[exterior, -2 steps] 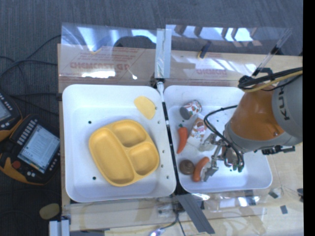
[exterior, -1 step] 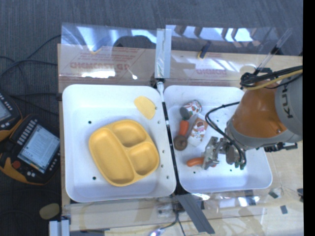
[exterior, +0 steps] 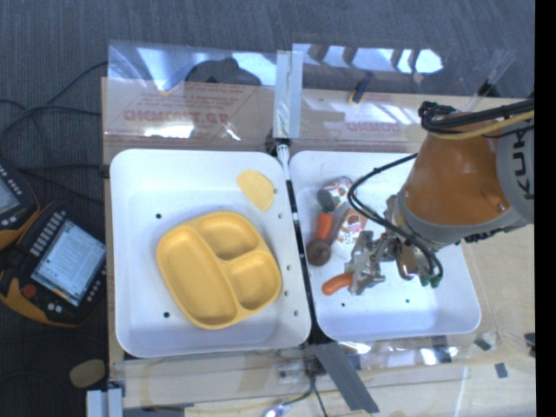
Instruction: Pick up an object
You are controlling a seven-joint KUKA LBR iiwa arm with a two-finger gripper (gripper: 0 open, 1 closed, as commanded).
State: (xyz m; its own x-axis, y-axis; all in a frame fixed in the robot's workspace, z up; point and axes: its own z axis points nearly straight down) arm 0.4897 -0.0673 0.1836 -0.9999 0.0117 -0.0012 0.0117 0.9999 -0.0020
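Observation:
In the right bin (exterior: 434, 315) lie several small objects: an orange carrot-like piece (exterior: 336, 283), another orange piece (exterior: 324, 225), a brown round item (exterior: 318, 252), a grey-green item (exterior: 328, 197) and a white patterned item (exterior: 351, 224). My gripper (exterior: 366, 270) hangs low over the bin, its metal fingers right beside the lower orange piece. The fingers stand slightly apart and nothing shows between them. The grey and orange arm (exterior: 456, 185) covers the bin's right half.
The left bin (exterior: 139, 189) holds a yellow divided plate (exterior: 219, 268) and a small yellow disc (exterior: 256, 188). A black cable (exterior: 373, 181) loops off the arm over the right bin. A handheld pendant (exterior: 56, 263) lies left of the bins.

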